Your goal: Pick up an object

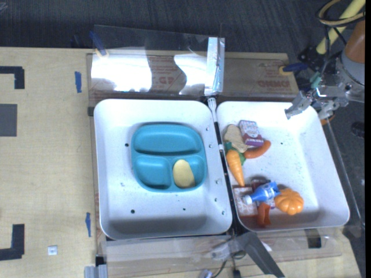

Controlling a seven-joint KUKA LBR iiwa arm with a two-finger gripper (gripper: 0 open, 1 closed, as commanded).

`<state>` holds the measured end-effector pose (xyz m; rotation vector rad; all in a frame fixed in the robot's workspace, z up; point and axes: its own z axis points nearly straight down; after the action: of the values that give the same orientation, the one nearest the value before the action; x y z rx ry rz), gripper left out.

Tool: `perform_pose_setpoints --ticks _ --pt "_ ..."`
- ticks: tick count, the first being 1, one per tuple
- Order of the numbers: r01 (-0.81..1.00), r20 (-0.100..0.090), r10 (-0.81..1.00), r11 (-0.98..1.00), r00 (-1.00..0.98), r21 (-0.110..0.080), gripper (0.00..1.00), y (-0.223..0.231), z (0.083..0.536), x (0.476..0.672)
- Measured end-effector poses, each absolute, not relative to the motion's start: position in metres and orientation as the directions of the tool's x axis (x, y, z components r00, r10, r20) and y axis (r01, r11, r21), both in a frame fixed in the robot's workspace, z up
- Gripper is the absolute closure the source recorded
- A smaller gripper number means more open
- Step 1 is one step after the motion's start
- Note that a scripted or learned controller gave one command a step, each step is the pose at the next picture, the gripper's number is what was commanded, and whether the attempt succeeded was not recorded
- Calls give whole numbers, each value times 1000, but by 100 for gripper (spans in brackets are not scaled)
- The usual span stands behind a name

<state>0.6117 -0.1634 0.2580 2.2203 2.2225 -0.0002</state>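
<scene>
Robot arm [348, 68] at upper right: grey metal wrist with an orange band above it, looped yellow cable [342, 10], and blue-green wiring beside pale metal brackets.

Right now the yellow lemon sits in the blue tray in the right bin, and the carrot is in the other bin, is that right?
Not quite: the bins are swapped. The camera view shows the yellow lemon in the blue tray in the left bin, and the carrot is in the right bin.

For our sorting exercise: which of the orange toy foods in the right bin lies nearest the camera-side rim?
The orange pumpkin, round and ribbed, beside the blue bottle. The carrot and the orange pepper lie farther up the bin.
</scene>
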Motion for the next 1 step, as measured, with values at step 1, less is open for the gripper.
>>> perform_pose_setpoints --ticks 1 --pt "988 -4 988 153 -153 6 0 -187 303 598"
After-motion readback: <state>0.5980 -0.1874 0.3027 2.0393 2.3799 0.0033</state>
